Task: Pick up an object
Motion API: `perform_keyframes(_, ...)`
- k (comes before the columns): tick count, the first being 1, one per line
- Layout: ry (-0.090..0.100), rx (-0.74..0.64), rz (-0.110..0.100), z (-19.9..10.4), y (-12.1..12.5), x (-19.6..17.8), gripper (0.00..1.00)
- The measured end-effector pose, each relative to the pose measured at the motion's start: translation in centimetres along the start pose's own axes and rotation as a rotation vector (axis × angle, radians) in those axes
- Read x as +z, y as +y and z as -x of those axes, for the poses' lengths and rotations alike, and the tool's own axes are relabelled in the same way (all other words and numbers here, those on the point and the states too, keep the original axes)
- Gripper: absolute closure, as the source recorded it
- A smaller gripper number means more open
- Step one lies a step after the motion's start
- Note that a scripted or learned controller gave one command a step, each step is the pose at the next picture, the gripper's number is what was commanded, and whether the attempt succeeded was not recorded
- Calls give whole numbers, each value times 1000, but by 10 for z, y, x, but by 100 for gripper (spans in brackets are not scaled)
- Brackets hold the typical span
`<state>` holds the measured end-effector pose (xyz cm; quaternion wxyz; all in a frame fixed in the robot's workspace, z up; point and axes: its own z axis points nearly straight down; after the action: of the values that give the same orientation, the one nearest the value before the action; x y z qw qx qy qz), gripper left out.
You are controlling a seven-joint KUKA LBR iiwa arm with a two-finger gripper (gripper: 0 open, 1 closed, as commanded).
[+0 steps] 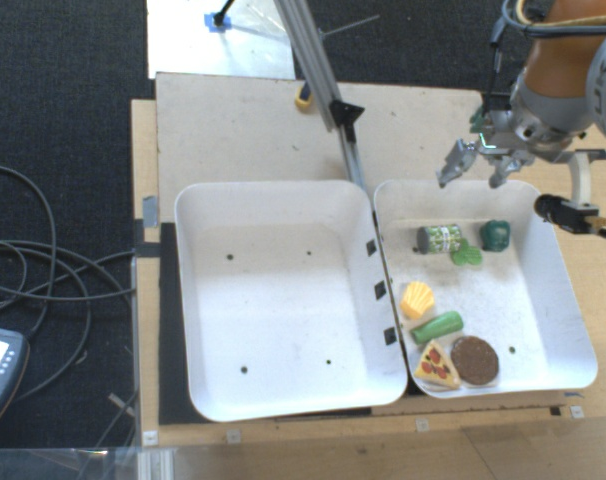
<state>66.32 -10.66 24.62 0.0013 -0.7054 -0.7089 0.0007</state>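
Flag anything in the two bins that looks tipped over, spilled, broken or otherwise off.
Nothing stands out. The small can lies on its side in the right bin, but it reads as loose toys: pizza slice and brown disc sit at the front wall, intact. The gripper hangs above the bin's rear rim.

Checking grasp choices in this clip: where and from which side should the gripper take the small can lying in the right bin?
Grip the can across its round middle, coming straight down. It lies on its side, so its curved flanks face the fingers; the green toy crowds its right end.
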Motion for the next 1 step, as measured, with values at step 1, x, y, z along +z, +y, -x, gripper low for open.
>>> perform_keyframes(1, -1, -1, 4, 0, 1, -2, 0)
